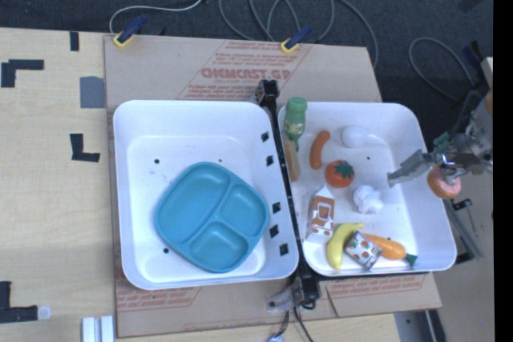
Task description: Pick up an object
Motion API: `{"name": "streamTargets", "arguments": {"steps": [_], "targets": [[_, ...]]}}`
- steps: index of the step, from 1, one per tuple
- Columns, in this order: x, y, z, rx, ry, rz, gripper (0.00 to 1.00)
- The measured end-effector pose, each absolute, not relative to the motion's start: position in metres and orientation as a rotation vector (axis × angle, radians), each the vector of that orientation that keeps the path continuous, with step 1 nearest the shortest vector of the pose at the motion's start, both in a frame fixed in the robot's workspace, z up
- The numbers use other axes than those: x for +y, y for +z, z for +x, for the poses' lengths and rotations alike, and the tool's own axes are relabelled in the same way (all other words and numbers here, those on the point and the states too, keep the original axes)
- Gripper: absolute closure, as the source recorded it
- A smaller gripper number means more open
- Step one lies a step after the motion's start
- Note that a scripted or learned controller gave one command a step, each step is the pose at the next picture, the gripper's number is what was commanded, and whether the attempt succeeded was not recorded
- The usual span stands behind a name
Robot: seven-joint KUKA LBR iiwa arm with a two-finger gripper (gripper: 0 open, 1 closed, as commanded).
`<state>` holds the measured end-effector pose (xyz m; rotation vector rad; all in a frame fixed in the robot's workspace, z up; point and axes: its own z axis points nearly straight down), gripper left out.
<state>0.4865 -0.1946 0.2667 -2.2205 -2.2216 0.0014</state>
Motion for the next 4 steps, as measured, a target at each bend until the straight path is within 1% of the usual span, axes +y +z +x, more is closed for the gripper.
{"name": "streamTargets", "arguments": {"steps": [1,2,3,4], "targets": [[-0.128,0.14,0.513,-2.229,0.002,-2.213,0.0],[-0.106,0.088,0.58,-2.233,-0.004,-2.226,0.0],[-0.108,0.102,0.58,-2.232,-0.007,-2.23,1.0],[-0.039,0.189,0.551,-2.231,-0.008,-2.214,1.0]]}}
